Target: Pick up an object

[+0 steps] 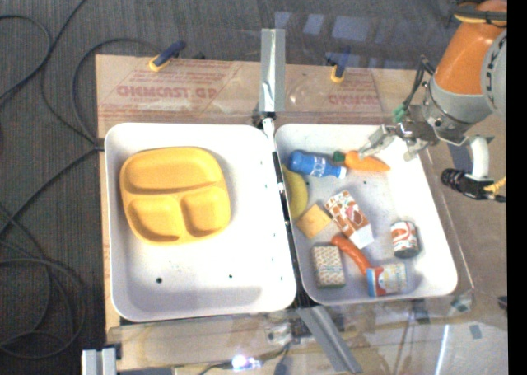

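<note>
The arm reaches in from the right, and its gripper hangs over the back edge of the right bin, just beside the carrot. Its 2 fingers stand apart with nothing between them, so nothing is picked up yet. The right bin holds all the candidates: the carrot lies at the back with its tip touching a blue bottle; a banana lies along the left wall; a tan block and a red and white packet sit near the middle; a small can stands apart on the right; an orange-handled tool, a woven pouch and a second can crowd the front. The left bin holds only a yellow tray. The carrot looks like the nearest target. To take it well, I would centre the fingers over its thick middle, turn the wrist so the fingers close across its narrow width, and come straight down so neither finger strikes the bottle or the bin wall. Its tapered, smooth shape may slip, so closing near the thicker end seems safer. The lone can on the right would be a cleaner second choice.
</note>
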